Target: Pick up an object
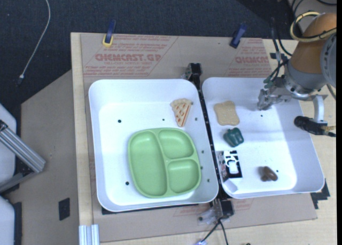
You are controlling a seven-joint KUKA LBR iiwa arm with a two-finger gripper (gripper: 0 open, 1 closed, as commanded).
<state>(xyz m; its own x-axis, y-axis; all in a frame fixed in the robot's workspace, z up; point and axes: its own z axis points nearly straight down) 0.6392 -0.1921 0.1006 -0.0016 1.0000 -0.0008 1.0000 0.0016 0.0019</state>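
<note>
"CHEMCAST GP" lettering on board (128,56); gripper (265,100) over right bin (299,148), state unclear.

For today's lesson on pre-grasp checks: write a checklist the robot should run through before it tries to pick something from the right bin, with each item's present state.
1. Gripper above the right bin: ok.
2. Finger state visible: cannot tell.
3. Beige bread slice apart from the green pepper: ok.
4. Brown piece lying free of the walls: ok.
5. Gripper directly over any object: not ok, it is beside the bread slice.
</note>
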